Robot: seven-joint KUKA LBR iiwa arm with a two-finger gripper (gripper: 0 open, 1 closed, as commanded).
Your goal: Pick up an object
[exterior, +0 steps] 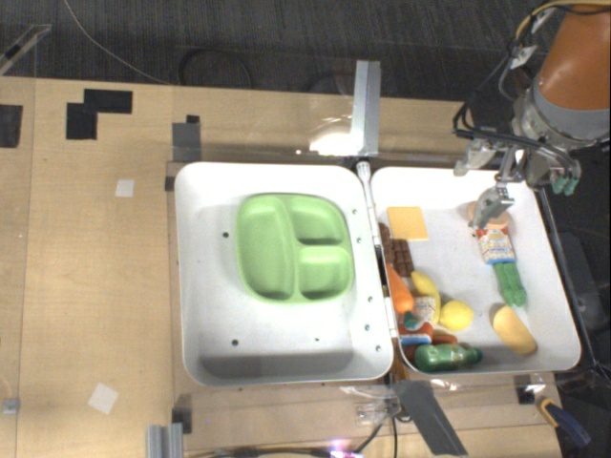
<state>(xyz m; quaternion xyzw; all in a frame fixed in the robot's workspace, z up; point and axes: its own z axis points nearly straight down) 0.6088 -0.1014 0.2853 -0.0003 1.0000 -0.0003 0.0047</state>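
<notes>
The arm enters from the upper right, its orange band above the grey wrist. The gripper hangs over the far part of the right bin, fingers pointing down. Whether the fingers are spread or pressed together cannot be told; the view from above does not resolve the tips.

Directly beneath and just in front of the gripper lies a red-and-white packet. Its upper end meets the fingertips in the picture, but contact or grip cannot be confirmed. A green item lies end to end with the packet on the side away from the gripper.

Further toward the near edge from the gripper sits a yellow-orange oval piece, and beside it, toward the bin divider, a round yellow lemon.

To the gripper's left, at about the same depth, a flat orange-yellow square lies on the bin floor, well apart from the fingers. Nearer the viewer from the square, along the divider wall, are a brown chocolate bar, an orange carrot and a small yellow piece, packed close together. At the near left corner of the same bin a dark green bottle lies on its side, with small red and blue bits just above it.

The left bin, well away from the gripper, holds a light green divided tray with three compartments.
</notes>
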